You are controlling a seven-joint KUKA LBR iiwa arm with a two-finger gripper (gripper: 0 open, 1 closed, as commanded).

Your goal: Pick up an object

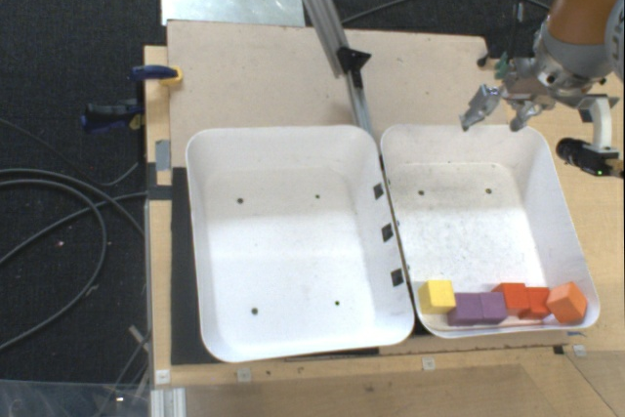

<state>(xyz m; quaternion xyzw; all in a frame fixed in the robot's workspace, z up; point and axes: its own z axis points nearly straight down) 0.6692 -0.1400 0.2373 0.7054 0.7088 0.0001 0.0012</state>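
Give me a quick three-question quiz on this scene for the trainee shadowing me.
1. True or false: the end effector is holding a block.
2. Multiple choice: where do the blocks lie? A) left bin, centre B) right bin, along its near edge C) on the bench outside the bins
3. Fill in: going from the divider outward, the row runs yellow block, ____ block, red block, orange block.

Key:
1. False; it hangs over the right bin's far rim with open fingers and nothing between them.
2. B
3. purple
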